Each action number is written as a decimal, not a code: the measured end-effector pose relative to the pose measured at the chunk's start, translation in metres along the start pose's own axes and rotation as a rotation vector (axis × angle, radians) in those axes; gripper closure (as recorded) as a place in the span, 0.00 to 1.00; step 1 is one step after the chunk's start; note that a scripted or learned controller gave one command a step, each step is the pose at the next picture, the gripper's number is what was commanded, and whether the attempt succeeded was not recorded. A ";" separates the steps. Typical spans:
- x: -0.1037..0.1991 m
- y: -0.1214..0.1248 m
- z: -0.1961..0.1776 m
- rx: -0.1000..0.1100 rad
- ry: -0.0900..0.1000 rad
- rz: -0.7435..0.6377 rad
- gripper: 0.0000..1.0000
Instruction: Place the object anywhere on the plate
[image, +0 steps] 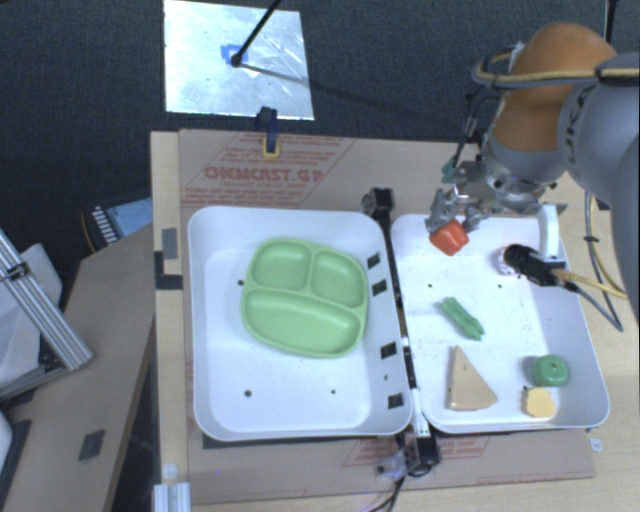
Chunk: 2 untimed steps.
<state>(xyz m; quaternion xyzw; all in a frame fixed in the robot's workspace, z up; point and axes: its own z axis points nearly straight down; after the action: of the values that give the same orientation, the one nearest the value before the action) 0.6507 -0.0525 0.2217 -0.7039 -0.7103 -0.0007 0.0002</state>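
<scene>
The tool (451, 222) grips an orange block (449, 238) above the right bin (580, 330). The green plate (304, 296) lies in the left bin (215, 300).

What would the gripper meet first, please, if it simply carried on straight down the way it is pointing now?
The gripper points down at the orange block sitting just under its tip, so that would probably come first, then the floor of the right bin. How much gap remains above the block is unclear from this slanted view.

Green pod (462, 316), wedge (468, 380), green disc (550, 371), yellow pc (540, 403).
</scene>
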 end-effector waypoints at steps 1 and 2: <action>0.052 -0.001 0.006 -0.001 0.000 0.000 1.00; 0.105 -0.007 0.013 0.000 0.000 0.000 1.00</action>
<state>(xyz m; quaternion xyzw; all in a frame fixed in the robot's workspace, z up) 0.6425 0.0523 0.2088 -0.7038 -0.7104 -0.0008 0.0003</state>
